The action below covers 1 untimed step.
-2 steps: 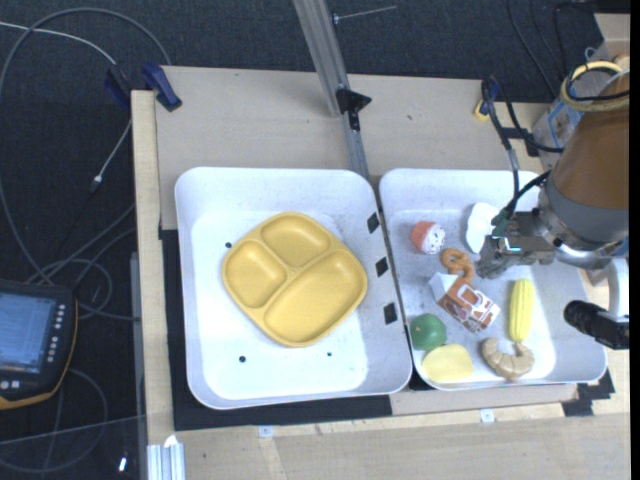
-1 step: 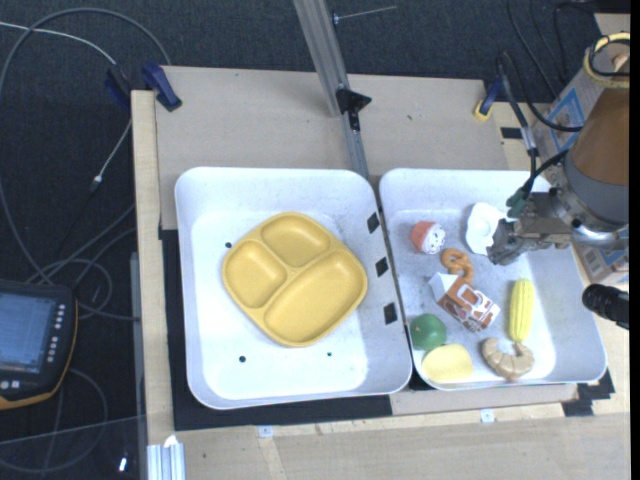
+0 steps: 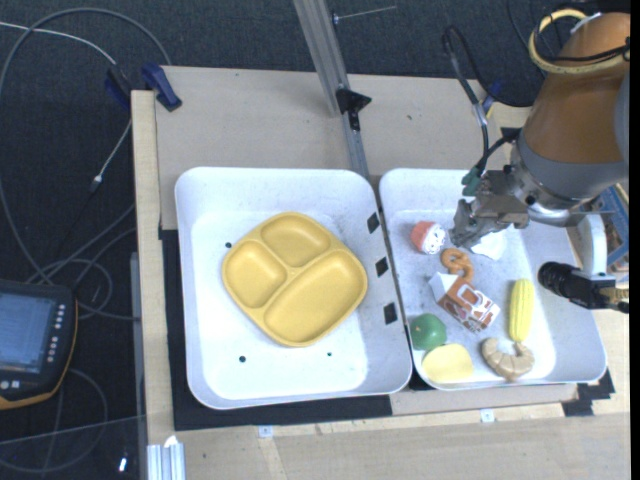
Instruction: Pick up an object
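Orange curled toy point(image 3: 457, 261) lies at about seven o'clock just beside the fingers point(image 3: 468, 234), whose opening I cannot tell.

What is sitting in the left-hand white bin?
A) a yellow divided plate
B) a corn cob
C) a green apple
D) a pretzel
A: the yellow divided plate, with three compartments, lies in the left bin, while the corn cob and the other small toy foods lie in the right bin.
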Motion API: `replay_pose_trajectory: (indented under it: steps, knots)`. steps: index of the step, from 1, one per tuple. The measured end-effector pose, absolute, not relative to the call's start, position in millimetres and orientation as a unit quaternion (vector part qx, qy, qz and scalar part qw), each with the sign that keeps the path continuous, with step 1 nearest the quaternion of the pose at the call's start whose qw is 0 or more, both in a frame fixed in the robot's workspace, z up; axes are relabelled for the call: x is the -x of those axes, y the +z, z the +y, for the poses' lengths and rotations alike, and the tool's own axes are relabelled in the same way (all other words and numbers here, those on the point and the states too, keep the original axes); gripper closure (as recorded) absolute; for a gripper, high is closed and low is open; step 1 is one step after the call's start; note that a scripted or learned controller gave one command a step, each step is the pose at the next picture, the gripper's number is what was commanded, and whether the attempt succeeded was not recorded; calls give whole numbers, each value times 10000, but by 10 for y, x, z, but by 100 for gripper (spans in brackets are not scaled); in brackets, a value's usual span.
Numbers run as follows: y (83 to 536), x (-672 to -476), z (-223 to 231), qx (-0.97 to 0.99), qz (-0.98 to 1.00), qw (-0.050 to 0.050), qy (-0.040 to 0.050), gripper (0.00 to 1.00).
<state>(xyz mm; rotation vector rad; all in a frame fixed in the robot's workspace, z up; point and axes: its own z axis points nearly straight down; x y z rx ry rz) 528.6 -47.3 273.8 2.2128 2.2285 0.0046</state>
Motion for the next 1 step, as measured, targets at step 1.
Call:
replay_pose_trajectory:
  steps: [1]
  knots:
    - [2721, -5497, 65, -7045, 7097, 0, 13, 100]
